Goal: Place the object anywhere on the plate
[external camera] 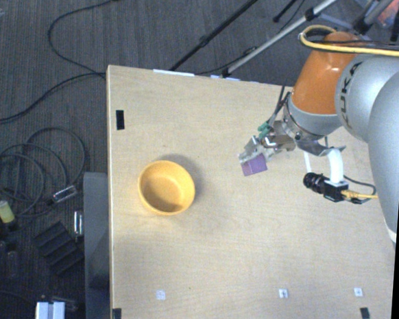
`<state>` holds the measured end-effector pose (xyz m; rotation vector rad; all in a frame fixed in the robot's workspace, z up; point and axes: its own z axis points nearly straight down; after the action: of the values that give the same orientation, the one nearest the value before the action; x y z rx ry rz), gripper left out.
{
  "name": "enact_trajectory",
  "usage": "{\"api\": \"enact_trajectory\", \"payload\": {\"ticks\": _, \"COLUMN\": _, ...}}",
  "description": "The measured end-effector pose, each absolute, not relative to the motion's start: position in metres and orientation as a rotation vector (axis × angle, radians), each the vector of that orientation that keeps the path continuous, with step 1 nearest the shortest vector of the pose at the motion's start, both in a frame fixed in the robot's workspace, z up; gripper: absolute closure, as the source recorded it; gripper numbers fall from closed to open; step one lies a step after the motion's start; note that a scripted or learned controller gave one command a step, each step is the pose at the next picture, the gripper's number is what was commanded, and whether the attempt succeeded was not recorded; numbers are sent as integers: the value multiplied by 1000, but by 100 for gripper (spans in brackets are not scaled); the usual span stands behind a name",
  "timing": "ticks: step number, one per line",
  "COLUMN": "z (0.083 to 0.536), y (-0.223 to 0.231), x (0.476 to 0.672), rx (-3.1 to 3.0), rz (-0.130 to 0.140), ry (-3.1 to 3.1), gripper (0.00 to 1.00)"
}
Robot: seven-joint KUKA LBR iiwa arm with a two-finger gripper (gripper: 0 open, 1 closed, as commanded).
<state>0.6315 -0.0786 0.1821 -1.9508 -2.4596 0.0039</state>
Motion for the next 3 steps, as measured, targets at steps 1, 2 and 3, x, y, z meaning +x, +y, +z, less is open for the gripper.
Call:
{"api": "enact_trajectory", "payload": {"ticks": 1, "z": 265, "y": -2, "x": 612, "rx": -1892, "rz": 2, "ry": -2505, "gripper": 100}}
{"api": "enact_trajectory", "payload": {"ticks": 2, "z": 252, "y": 55, "x": 592, "rx": -1876, "rz": 6, "ry": -2516, "gripper": 100}}
{"api": "enact_trajectory", "payload": {"ticks": 3, "z": 182, "y": 94, "x": 591, "rx": -1614, "rz": 5, "ry": -2690, "gripper": 100}}
